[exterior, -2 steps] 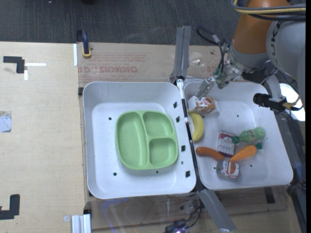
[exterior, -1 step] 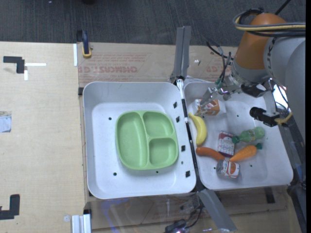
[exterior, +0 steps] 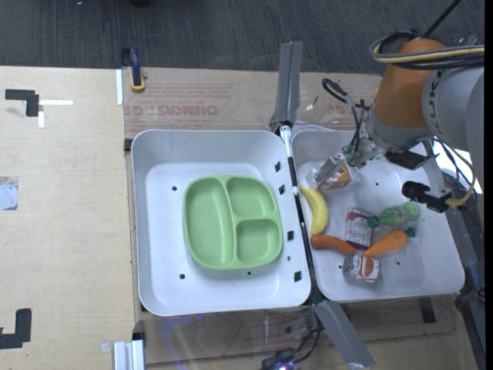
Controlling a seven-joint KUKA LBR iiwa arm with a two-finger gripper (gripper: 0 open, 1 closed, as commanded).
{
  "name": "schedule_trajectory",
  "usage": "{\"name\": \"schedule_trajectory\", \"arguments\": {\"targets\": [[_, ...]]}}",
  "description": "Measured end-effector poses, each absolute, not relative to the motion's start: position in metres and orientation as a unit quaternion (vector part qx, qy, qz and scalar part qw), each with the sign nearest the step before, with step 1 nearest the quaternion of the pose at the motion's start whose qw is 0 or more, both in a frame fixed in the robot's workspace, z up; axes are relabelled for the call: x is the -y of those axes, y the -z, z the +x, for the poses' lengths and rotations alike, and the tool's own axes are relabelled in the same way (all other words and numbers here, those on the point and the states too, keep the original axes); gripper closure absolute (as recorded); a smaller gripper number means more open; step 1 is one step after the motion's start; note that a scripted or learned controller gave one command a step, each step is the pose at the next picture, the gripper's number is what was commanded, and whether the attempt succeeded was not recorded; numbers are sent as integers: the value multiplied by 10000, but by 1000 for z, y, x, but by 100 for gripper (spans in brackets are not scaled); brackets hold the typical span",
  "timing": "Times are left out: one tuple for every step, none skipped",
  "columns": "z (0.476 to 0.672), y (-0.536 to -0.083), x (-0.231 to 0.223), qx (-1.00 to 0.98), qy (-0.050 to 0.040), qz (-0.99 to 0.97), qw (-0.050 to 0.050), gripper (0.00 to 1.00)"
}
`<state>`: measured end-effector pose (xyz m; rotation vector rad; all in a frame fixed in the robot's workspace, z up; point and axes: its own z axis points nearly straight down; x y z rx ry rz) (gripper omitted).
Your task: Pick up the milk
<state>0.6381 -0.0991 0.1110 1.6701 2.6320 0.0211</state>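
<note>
Over the right bin (exterior: 431,284), near its back left corner, the pincer (exterior: 344,163) hangs with a small orange-and-white milk carton (exterior: 336,176) pinched between its fingers, tilted above the bin floor. Below lie a banana (exterior: 315,208), two carrots (exterior: 333,243), a red-and-white packet (exterior: 358,227) and a green bottle (exterior: 397,214). A green divided plate (exterior: 233,222) sits in the left bin (exterior: 154,206).

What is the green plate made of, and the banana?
The green plate looks like moulded plastic: one even pale green, smooth, with rounded compartment walls and a soft sheen. The banana is probably a plastic toy too: uniform yellow and slightly glossy, though that is hard to be sure of.
</note>
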Motion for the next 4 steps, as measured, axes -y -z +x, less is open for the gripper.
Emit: {"name": "schedule_trajectory", "arguments": {"targets": [[625, -107, 97, -7663, -118, 6422, 128, 0], [626, -118, 99, -7660, -113, 6425, 169, 100], [626, -118, 99, -7660, -110, 6426, 160, 0], [572, -192, 45, -7735, 3, 6338, 3, 0]]}}
